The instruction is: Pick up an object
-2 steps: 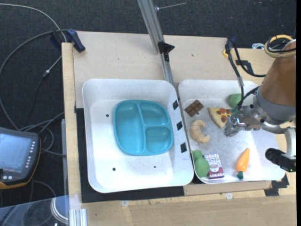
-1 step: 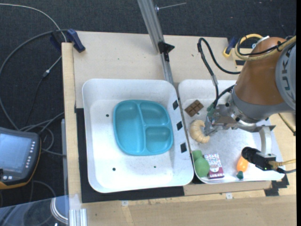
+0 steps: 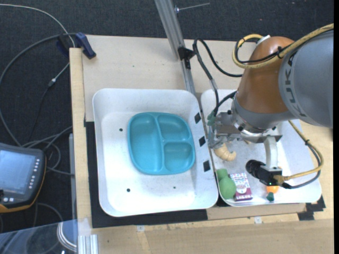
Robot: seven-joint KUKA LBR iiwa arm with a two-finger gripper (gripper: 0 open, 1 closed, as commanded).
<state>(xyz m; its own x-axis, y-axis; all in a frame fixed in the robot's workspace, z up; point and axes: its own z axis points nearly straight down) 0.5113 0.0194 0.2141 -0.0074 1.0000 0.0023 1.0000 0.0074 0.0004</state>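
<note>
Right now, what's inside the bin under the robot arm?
A tan toy, a green toy and a small purple box. The arm covers the bin's far part, hiding anything there.

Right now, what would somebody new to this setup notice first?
The turquoise divided plate lies in the left bin, the brightest thing there. The bulky arm, grey with an orange band, hangs over the right bin. Below it, toward that bin's near-left corner, sit a tan piece, a green item and a small purple-and-white box.
</note>
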